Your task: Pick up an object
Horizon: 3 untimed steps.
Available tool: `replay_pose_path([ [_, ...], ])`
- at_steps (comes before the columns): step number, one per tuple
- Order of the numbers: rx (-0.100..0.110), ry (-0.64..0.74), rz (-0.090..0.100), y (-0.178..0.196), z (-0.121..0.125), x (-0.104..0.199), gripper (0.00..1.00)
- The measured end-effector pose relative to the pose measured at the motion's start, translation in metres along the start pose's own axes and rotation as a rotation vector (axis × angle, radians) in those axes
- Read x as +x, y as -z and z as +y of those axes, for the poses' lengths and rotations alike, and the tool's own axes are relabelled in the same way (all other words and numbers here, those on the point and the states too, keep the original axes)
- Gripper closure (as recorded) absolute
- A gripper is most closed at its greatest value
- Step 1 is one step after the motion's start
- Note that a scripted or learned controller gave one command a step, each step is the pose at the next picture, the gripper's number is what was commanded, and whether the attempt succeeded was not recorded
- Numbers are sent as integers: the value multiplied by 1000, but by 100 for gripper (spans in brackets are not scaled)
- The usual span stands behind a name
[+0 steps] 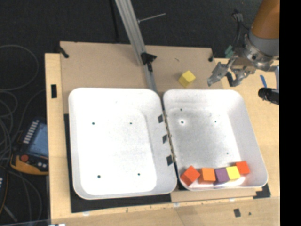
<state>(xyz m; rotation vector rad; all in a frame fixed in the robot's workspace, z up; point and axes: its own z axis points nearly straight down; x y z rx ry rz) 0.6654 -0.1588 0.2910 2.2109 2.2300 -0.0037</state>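
— Any pick made at that moment?

— None, judging by the view. Saw the gripper (225,76) parted and bare, nothing between the fingers (215,76).

— And the objects to choose from?

— Counted five blocks lined up along the near wall of the right bin (249,126): an orange-red block (190,174) at the left end, then an orange block (208,174), a purple block (221,175), a yellow block (233,173) and a red block (242,167), touching or nearly so. Found one more, a yellow cube (186,78), outside both bins on the bench (108,67), just beyond the right bin's far rim. Left bin (80,140) noted beside it, no block there.

— So everything left to do?

— Seemingly so: approach, closing, lift.

— Pose of the arm (265,20)?

— Reached in from the right, orange band above the wrist, gripper hung past the far edge of the right bin, near the yellow cube but apart from it, well away from the row of five.
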Motion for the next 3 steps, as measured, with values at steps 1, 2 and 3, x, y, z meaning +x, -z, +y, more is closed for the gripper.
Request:
replay_pose_path([
  [1, 8, -2, 5, -96, -32, 84, 0],
  [2, 3, -4, 4, -94, -104, 125, 0],
  [3, 1, -1, 5, -94, -146, 192, 0],
])
